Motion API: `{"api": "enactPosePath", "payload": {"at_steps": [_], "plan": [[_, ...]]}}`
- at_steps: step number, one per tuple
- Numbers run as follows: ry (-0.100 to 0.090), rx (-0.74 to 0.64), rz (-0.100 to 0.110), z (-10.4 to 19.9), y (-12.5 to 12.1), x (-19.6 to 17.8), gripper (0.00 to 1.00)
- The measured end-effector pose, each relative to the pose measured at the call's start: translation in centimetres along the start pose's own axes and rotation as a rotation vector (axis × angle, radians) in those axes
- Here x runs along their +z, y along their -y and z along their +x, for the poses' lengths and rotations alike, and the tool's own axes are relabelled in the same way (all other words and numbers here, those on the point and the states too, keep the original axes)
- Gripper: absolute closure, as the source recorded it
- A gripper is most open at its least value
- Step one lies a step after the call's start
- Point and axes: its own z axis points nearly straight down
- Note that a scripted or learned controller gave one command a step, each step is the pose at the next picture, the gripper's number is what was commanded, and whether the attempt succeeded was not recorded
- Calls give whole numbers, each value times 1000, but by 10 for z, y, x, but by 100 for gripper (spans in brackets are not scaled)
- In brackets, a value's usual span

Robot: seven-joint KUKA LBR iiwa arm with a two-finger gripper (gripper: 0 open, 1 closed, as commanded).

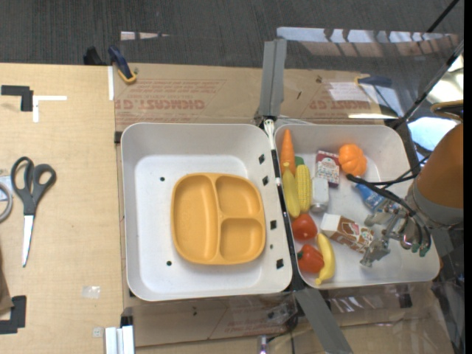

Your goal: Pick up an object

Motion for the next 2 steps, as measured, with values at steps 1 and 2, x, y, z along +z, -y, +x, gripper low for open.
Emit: {"api": "enactPosePath", "payload": {"at_steps": [1,2], "plan": [[-4,173,0,23,-37,1,0],[-4,368,2,44,-86,2,0]]}}
